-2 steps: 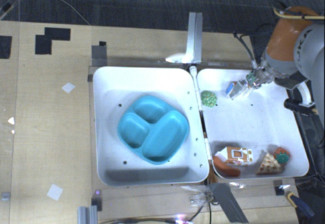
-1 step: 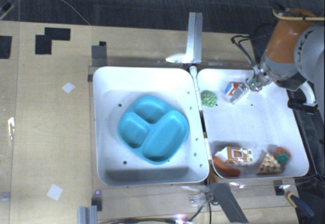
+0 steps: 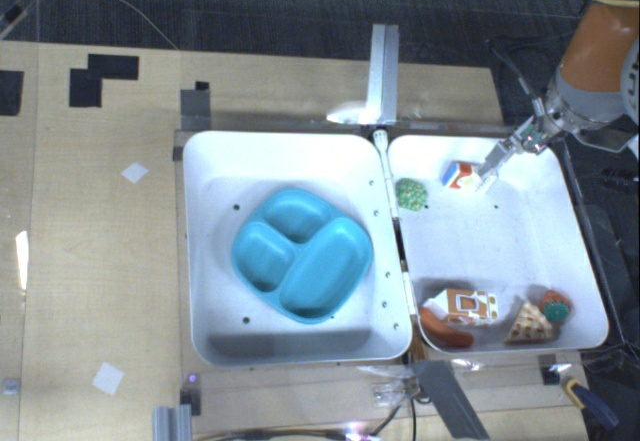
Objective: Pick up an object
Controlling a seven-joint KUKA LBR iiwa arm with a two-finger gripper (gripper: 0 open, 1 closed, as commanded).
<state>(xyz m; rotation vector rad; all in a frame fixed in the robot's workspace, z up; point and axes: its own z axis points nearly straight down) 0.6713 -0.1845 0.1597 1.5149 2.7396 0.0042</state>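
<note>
Left bin [image 3: 200, 229]: blue divided tray [image 3: 302, 254] at centre. Right bin [image 3: 575, 229]: green ball [image 3: 411, 193] by the left wall, small red-and-white object [image 3: 458, 174] near the far edge, gripper [image 3: 490, 172] just beside it, grip impossible to tell. Near edge: hot dog [image 3: 445, 327], carton [image 3: 472, 306], pizza slice [image 3: 530, 323], strawberry [image 3: 556, 307].

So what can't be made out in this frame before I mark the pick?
- Claw, camera view: too small and blurred to tell whether it grips the small red and white object beside it.
- Arm, camera view: cut off by the right edge above the orange band.
- Items along the right bin front wall: too small to identify, and they overlap.
</note>
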